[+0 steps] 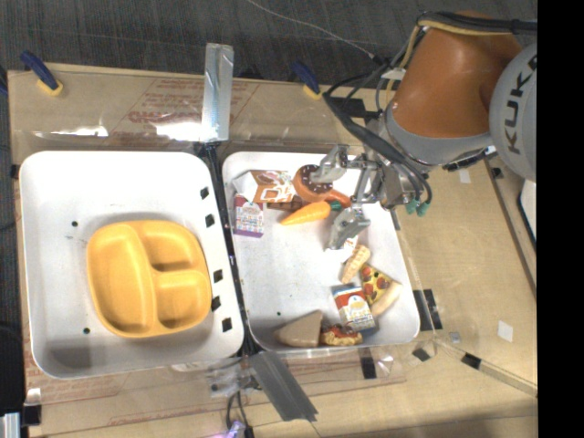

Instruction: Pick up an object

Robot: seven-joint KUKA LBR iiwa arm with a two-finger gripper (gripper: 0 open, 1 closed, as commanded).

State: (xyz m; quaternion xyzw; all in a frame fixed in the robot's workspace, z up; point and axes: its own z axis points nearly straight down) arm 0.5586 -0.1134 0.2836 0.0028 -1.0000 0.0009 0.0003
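Observation:
My gripper hangs low over the upper right part of the right bin, under the grey and orange arm. It is just right of an orange carrot and just above a tan cracker-like piece. I see nothing held in it. A brown ring-shaped piece lies behind the carrot, with a brown packet and a small white carton to its left. A pizza slice, a small can, a brown wedge and another flat food piece lie along the bin's near right side.
The left bin holds a yellow divided tray. Cables trail from the wrist over the right bin's far rim. The right bin's middle and left floor is bare white.

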